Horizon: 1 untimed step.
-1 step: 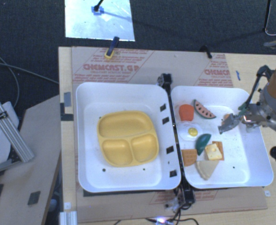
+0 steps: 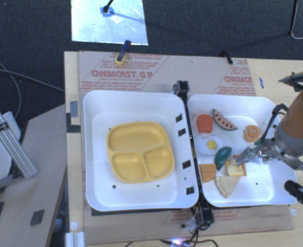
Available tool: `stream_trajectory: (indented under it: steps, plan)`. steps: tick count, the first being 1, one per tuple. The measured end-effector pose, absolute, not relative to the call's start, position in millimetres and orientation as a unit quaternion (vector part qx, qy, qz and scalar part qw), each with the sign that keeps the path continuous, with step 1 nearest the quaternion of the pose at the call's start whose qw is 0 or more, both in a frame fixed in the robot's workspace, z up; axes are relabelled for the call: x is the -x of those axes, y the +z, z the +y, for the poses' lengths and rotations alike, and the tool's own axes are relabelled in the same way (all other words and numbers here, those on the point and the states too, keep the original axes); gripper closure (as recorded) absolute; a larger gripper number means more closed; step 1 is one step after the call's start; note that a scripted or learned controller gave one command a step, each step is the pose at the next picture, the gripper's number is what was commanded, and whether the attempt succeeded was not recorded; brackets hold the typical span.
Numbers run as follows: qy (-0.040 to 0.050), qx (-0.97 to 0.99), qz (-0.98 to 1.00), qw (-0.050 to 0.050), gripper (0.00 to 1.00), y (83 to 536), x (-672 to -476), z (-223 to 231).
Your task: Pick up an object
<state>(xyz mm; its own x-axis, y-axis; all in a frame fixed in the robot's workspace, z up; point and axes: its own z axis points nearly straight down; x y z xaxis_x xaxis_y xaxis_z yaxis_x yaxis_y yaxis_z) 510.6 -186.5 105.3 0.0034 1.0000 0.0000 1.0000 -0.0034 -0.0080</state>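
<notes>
Cheese cracker (image 2: pixel 235 169) lies in the right bin (image 2: pixel 264 189), with the claw (image 2: pixel 242 158) at its one o'clock; its grip state cannot be told.

Red printed lettering is carried on the board (image 2: pixel 192 68) beneath the two bins. At the far left of the board, "CHEMCAST" is read, followed by characters resembling "GP"; a smaller line is printed under it and is too fine to be read. At the far right, a second imprint of the same lettering is set at a slant and is cut off by the right bin (image 2: pixel 233 99); only "CHEMC" is read there.
</notes>
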Motion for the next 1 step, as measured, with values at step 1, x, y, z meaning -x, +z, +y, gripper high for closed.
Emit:
stream_trajectory:
  steps: [1]
  plan:
    - [-0.0001, 0.708, -0.706, -0.002, 0.0, 142.5, -485.8, -208.4]
